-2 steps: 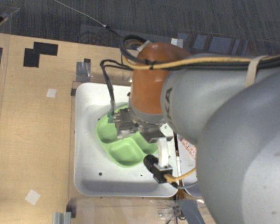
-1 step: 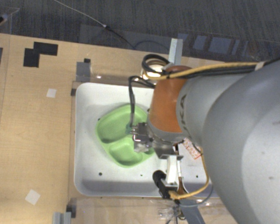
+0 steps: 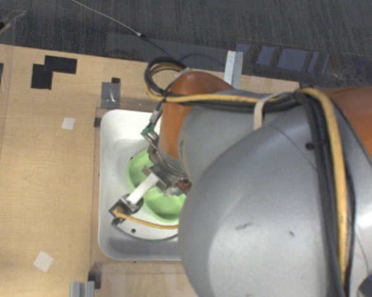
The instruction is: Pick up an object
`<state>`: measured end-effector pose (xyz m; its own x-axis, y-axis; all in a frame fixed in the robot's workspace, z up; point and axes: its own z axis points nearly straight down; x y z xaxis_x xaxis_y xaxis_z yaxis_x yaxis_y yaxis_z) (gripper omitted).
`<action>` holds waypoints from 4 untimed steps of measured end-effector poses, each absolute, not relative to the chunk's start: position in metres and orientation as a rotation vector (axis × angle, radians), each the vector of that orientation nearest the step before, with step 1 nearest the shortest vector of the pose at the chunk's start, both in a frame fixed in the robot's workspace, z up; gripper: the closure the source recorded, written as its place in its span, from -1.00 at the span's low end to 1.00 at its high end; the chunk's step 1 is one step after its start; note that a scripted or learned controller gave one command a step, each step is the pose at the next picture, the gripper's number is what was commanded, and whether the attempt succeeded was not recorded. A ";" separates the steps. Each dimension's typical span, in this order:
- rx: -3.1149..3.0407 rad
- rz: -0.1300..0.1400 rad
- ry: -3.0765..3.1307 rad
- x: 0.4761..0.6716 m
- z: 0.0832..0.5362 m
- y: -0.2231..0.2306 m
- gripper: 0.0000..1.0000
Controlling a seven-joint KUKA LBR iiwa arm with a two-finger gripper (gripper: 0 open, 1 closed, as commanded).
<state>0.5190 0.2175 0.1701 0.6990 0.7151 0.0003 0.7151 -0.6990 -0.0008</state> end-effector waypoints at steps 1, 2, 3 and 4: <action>-3.015 0.000 -0.875 0.486 0.179 0.236 1.00; -3.122 -0.004 -0.320 0.487 0.214 0.235 1.00; -3.067 0.002 -0.678 0.486 0.193 0.235 1.00; -2.617 0.004 -1.737 0.486 0.123 0.188 1.00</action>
<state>0.4864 0.1883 0.1228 0.3884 0.9215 -0.0019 0.9215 -0.3884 -0.0019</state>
